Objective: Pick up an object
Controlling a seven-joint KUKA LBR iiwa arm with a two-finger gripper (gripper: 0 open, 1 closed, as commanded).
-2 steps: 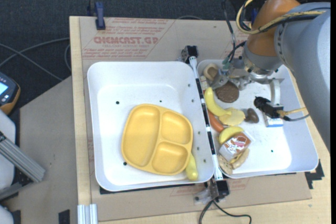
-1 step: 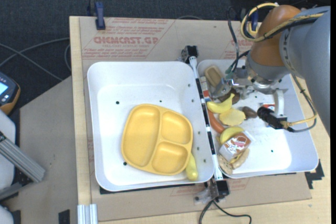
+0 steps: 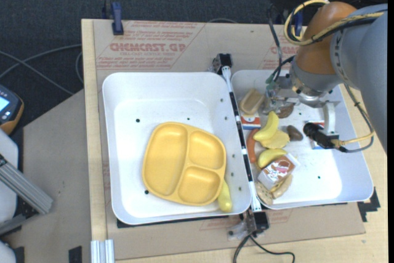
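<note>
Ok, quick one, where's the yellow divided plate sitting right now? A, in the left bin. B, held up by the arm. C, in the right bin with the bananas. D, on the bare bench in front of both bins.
A: the yellow divided plate lies flat on the floor of the left bin, while the bananas sit across the divider in the right bin.

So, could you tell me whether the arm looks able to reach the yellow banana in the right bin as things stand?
Probably yes. The claw hovers just above the banana, which lies on top of the pile in the right bin, nothing covering it. The neighbouring items crowd close, so a clean grip is less certain.
</note>
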